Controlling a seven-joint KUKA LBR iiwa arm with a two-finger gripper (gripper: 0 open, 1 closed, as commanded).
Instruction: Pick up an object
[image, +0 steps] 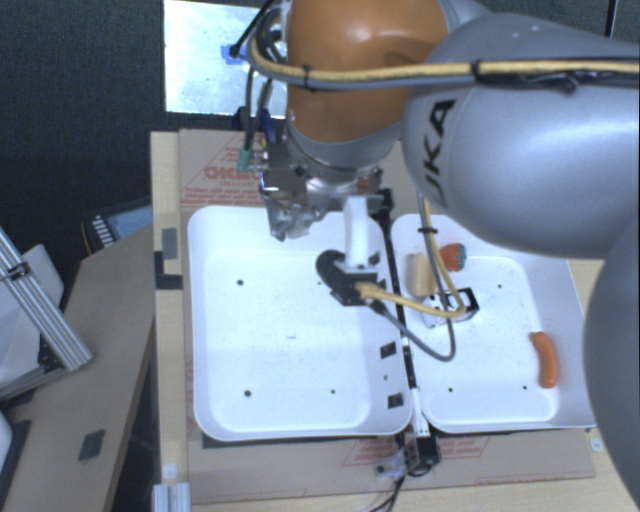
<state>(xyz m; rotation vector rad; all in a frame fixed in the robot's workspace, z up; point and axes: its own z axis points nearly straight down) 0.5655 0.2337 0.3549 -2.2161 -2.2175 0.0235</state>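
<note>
- Orange sausage-shaped piece (545, 360): the likeliest pick. It lies in the right bin (500, 390), well apart from the claw (285, 225), far to its camera-right and nearer the bench front.
- Handling, by judgement: light, probably moulded plastic or foam, smooth and rounded, so liable to roll or slip out. Grasp across the narrow middle, closing square to its long axis.
- Beige cylinder (418, 275): closer to the claw, on its camera-right, just across the seam between the bins. It is stiff-looking and short; take it across its width.
- Red-orange round piece (453, 256): just beside the cylinder, on the side away from the claw. Partly hidden by cabling, so its shape is uncertain.
- Claw: positioned over the far rim of the left bin (290, 370), with nothing seen in its grip. Whether it is released or clenched cannot be told from this view.
- Next move, by judgement: traverse camera-right over the seam before descending.
</note>
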